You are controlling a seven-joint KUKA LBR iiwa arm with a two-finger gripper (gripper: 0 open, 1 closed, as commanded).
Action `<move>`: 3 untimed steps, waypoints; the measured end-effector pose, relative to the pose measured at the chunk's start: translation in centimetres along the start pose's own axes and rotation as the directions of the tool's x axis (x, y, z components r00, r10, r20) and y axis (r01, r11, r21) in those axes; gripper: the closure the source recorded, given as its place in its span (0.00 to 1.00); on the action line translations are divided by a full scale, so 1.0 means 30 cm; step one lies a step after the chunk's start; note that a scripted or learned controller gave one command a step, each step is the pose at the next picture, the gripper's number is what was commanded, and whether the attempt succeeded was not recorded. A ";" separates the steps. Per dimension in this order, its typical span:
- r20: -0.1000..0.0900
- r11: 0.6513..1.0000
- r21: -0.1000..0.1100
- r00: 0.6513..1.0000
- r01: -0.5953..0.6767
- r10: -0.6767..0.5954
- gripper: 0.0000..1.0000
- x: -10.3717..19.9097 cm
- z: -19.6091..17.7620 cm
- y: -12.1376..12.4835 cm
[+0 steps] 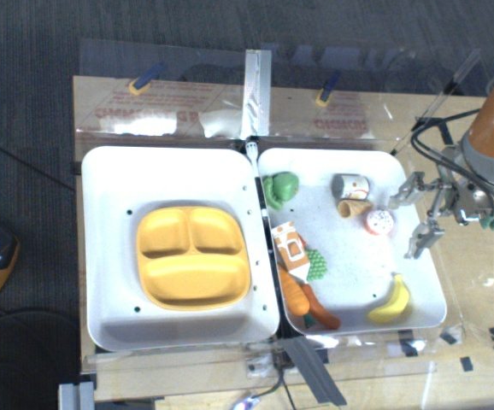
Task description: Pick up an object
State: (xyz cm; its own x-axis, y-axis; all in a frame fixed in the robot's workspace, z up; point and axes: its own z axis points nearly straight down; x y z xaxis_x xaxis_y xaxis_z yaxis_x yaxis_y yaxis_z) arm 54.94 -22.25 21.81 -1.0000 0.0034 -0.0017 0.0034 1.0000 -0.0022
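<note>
Grey arm w/ orange band at right edge, gripper (419, 214) fingers spread apart, nothing between.

The wooden bench (473, 293) carries two white bins side by side, the left bin (110, 254) and the right bin (418, 289).

Even, fairly bright light is falling from above, leaving the two white bins (102, 254) nearly washed out. Glare is streaking the clear plastic sheet (230, 114) at the far side. Shadows are staying soft and short. The whole picture is looking slightly grainy and soft.
</note>
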 end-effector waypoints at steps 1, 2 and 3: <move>0.002 0.998 0.001 0.998 0.066 -0.066 0.00 -0.168 0.409 -0.001; 0.012 0.991 0.002 0.991 0.132 -0.132 0.00 -0.199 0.426 0.233; 0.013 0.967 0.006 0.967 0.256 -0.256 0.00 -0.074 0.422 0.427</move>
State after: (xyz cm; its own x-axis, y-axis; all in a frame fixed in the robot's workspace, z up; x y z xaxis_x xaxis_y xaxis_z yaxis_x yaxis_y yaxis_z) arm 57.21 -9.48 9.14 -0.9674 -0.2530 -0.0139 -0.2529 0.9675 -0.0084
